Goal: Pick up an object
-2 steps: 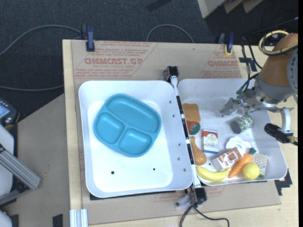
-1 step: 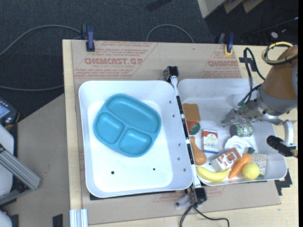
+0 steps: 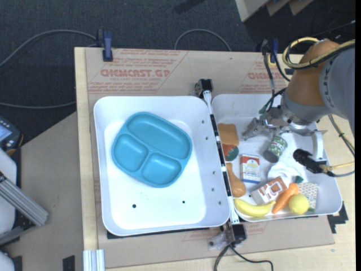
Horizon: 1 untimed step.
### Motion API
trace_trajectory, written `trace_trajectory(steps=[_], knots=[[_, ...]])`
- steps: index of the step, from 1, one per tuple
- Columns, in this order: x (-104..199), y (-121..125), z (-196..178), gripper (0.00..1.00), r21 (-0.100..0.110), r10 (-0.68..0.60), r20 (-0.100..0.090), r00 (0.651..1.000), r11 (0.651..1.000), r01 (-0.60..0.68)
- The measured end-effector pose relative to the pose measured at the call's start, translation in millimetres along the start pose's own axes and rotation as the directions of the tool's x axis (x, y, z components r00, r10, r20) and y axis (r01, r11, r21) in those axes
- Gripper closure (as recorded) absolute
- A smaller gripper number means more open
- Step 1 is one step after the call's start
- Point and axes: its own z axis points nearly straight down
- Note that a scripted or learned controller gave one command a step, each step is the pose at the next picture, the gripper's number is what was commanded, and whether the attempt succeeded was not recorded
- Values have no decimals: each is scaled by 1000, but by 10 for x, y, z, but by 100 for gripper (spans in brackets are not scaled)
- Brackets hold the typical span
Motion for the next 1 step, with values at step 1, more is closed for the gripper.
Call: trace_trajectory(steps=[1], knots=[[-226,-433,-1,0,9,10,0,1000,1000,-10]])
